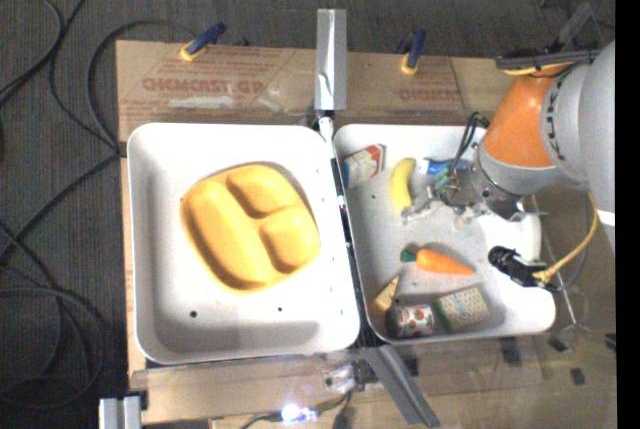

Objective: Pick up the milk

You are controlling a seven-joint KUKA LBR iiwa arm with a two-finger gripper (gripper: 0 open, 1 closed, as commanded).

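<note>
Milk carton [364, 162], small and white with a red panel, sits in the top left corner of the right-hand bin [520, 322], tipped against the wall and well apart from the gripper. Largest in the scene is the left bin [150, 317], which carries a yellow divided plate [250, 224] at its centre, likely a drop-off spot. Next comes the grey arm [545, 132] with its orange band, reaching in over the right bin's upper right part; its gripper [445, 197] hangs low near a banana [401, 183], and whether it is spread or closed cannot be told from this angle. Nothing is seen held. A carrot [440, 262] lies mid-bin, with a can [411, 319] and a patterned packet [462, 308] crowded along the lower wall. Judging by the gap, the arm has yet to line up over the carton, whose corner position leaves little room beside it.
</note>
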